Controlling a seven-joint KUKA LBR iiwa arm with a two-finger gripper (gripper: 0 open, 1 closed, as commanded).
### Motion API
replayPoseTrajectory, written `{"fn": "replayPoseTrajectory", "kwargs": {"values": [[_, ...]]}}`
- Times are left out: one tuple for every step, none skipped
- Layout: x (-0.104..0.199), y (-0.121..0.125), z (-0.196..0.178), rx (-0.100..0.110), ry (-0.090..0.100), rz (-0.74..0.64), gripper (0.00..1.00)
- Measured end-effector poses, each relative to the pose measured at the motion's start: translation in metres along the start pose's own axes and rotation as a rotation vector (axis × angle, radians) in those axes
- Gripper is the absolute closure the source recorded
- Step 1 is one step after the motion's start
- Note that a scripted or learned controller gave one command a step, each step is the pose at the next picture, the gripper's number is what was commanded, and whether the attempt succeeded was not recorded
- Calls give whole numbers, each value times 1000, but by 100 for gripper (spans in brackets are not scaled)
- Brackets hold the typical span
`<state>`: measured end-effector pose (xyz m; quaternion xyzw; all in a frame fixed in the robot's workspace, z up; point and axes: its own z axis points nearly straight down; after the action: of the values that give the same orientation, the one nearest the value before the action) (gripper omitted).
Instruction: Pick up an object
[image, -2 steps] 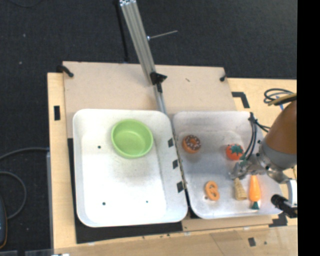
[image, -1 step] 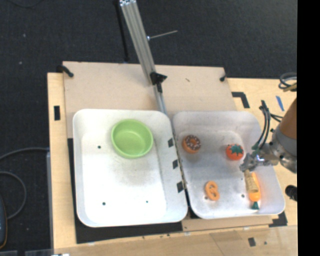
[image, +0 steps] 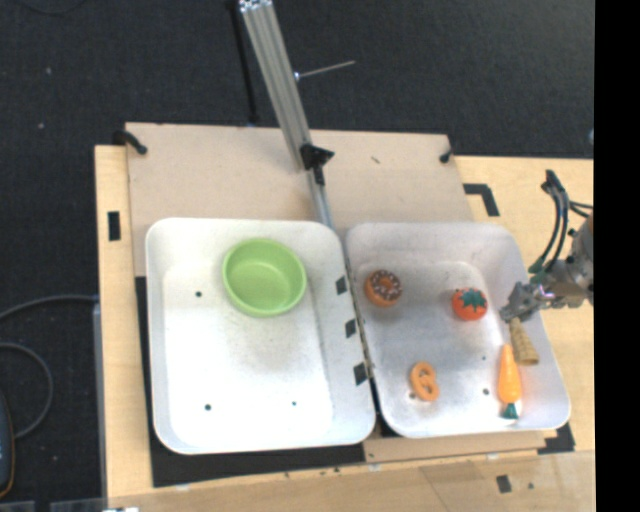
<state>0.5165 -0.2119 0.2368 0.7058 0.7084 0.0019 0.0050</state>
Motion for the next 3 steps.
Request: {"fn": "replayPoseTrajectory", "kwargs": {"values": [[-2,2,-54,1,0,0,100],[50,12,-52,7,4,-3,100],[97,31,-56,6,4,-4,100]]}}
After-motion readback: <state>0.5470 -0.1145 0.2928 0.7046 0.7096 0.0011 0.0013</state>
